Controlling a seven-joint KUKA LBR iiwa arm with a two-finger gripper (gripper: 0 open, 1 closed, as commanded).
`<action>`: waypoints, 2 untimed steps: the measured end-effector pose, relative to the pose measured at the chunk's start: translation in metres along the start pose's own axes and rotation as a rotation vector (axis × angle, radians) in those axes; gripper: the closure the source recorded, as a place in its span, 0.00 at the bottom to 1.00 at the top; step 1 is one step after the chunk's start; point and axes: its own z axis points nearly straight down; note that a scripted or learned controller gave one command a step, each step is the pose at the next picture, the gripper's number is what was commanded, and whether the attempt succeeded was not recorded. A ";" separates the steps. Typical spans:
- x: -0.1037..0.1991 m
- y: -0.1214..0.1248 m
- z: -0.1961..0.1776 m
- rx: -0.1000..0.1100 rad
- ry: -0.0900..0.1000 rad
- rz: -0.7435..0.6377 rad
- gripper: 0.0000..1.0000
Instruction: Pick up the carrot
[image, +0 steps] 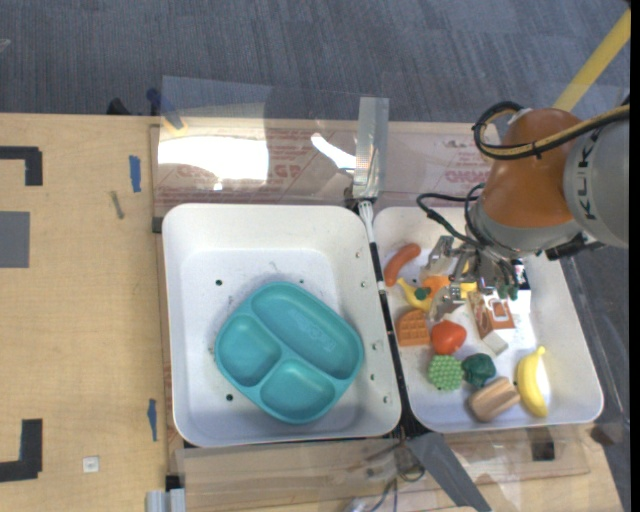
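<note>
Camera view shows the gripper (455, 285) low in the right bin (585, 400), seemingly positioned to grasp the carrot (402, 262) lying just to its left, grip state impossible to tell.

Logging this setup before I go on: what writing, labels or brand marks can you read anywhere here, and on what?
"KU", cut off by the picture edge: on the grey arm.
Red print on the clear sheet behind the bins: too blurred to read.
Small box in the right bin: markings too small to read.
</note>
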 end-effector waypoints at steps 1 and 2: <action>0.013 0.072 -0.085 -0.002 -0.013 0.085 1.00; 0.042 0.030 -0.081 0.001 0.000 -0.520 1.00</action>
